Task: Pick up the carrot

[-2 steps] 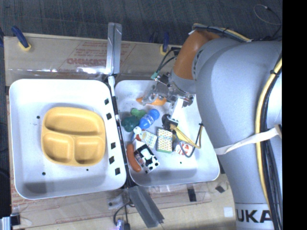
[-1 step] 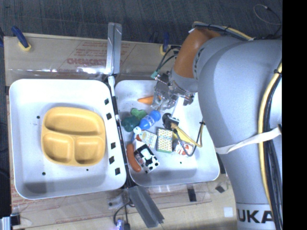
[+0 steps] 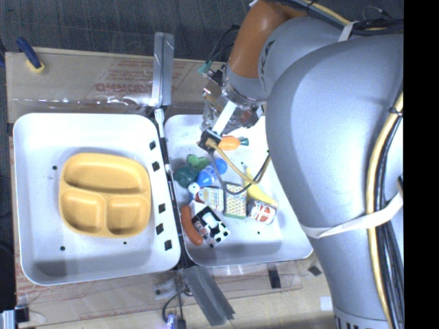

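Note:
The carrot, small and orange with a green tip at its right end, is near the back of the right bin. My gripper hangs just above and behind it, reaching down from the grey arm with the orange band that covers the bin's right side. From this angle I cannot tell whether the gripper touches the carrot.
A pile of small things fills the right bin's middle and front: a green toy, a blue piece, a printed box, a yellow item, a red-and-white can, a red sausage, a checkered cube. The left bin holds a yellow compartment plate.

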Controlling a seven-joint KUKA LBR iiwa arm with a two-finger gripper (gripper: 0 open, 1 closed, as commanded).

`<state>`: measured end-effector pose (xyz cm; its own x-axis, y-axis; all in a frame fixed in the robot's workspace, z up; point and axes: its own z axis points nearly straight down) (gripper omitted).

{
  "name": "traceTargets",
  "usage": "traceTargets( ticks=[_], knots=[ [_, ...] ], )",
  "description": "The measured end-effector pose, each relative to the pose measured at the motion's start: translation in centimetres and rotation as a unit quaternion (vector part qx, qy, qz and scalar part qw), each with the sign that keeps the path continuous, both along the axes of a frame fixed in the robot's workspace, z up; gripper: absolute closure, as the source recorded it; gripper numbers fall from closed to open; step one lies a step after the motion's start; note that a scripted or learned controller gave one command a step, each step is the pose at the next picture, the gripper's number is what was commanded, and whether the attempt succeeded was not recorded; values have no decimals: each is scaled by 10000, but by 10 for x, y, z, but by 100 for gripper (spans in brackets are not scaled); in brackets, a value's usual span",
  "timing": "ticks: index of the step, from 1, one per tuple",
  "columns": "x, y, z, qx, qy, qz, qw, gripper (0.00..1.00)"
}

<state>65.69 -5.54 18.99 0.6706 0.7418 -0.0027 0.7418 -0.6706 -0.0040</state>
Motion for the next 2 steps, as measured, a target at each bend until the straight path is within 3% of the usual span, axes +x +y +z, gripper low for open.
traceTargets(
  ticks=[1, 2],
  knots=[
    [-33, 0, -2, -6, 36, -1356, 9908, 100],
    [-33, 1, -2, -5, 36, -1354, 9908, 0]
  ],
)
